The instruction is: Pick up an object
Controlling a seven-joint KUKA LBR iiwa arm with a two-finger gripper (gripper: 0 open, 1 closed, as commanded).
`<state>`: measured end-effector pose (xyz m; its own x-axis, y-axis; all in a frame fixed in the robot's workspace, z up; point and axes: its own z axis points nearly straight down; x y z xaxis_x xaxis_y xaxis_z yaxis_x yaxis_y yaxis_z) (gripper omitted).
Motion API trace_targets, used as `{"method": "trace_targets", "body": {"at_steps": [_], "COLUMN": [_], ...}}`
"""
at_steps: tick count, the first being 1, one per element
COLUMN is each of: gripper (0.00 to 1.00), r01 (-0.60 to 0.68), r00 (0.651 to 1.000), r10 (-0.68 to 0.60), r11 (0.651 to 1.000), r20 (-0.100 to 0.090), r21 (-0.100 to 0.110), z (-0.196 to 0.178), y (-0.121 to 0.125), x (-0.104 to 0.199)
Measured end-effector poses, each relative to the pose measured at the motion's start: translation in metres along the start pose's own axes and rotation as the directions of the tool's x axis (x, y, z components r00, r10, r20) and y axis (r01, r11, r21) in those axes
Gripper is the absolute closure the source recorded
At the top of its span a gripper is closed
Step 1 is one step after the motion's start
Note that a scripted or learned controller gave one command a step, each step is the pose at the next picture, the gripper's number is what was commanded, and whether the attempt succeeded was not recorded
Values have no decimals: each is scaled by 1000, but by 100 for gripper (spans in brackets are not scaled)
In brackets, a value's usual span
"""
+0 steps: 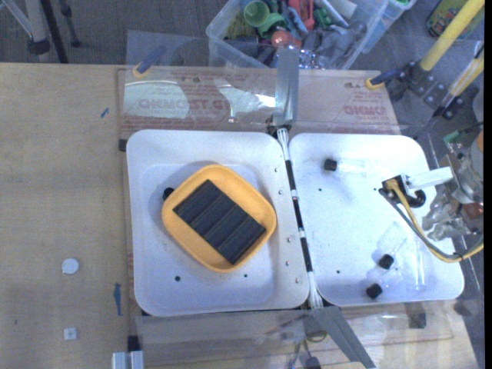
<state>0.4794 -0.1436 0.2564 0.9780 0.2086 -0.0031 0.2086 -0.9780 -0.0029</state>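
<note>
Two white bins sit side by side on the surface (54, 167). The left bin (146, 283) holds a yellow dish (192, 244) with a dark ribbed pad (223, 220) in it. The dish is turned at an angle, roughly in the bin's middle. A small black bit (167, 193) peeks out at the dish's left edge, touching it.

The right bin (346, 221) holds three small black caps: one (330, 164) near the back, two (386, 261) (373, 290) near the front right. Each has something faint and clear beside it, too hard to make out.

The end effector (452, 215) is at the right bin's right rim, well apart from the dish and close to the front caps. Can't tell how far open it is, and nothing is seen held in it. A clear tub of toys (307, 14) stands behind the bins. A white disc (70, 266) lies on the surface to the left.
</note>
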Motion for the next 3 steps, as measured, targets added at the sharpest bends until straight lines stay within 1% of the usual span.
{"method": "trace_targets", "body": {"at_steps": [1, 2, 3], "gripper": [100, 0, 0], "r01": [-4, -4, 139], "r00": [1000, 1000, 990], "r10": [4, 4, -139], "r11": [1000, 1000, 990], "r20": [0, 0, -2], "r21": [2, 1, -3], "z": [56, 56, -11], "y": [78, 78, 28], "x": [-17, -17, 39]}}
